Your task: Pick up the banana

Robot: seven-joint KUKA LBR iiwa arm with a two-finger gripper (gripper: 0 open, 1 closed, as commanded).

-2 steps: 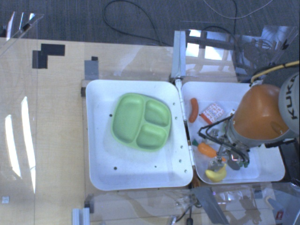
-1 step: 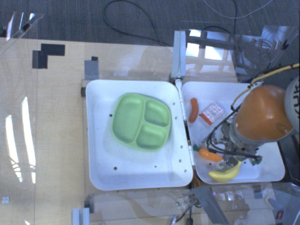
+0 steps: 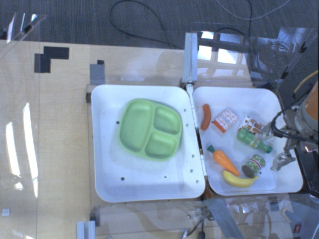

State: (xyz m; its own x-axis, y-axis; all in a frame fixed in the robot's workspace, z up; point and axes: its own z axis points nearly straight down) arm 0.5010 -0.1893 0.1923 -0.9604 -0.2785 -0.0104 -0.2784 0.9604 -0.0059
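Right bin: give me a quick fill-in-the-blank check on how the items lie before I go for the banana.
1. The banana lies along the right bin's ____ edge.
2. The vegetable just above the banana's left end is a ____.
3. The green divided plate sits in the ____ bin.
4. The can lies to the ____ of the carrot.

Missing words: near (bottom); carrot; left; right

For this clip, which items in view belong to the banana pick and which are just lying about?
Belongs to the job:
banana, near edge of the right bin
tool, at that bin's right side

Just lying about:
carrot
sausage
can
green bottle
red-and-white packet
green divided plate, in the left bin
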